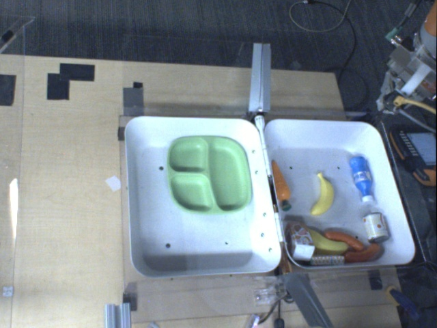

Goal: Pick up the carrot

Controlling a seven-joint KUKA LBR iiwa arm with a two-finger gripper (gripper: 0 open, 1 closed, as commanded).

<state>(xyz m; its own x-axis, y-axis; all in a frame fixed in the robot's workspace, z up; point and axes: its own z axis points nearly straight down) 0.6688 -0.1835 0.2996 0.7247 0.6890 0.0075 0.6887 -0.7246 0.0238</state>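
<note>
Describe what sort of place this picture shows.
Probably a robotics lab bench: two shallow white plastic bins side by side, toy food like the orange carrot, and loose black cable on the floor.

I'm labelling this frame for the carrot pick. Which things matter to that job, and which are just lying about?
Belongs to the job:
- carrot, against the right bin's left wall
- right bin, which holds it

Just lying about:
- banana
- blue bottle
- small can
- hot dog
- green divided tray in the left bin
</note>
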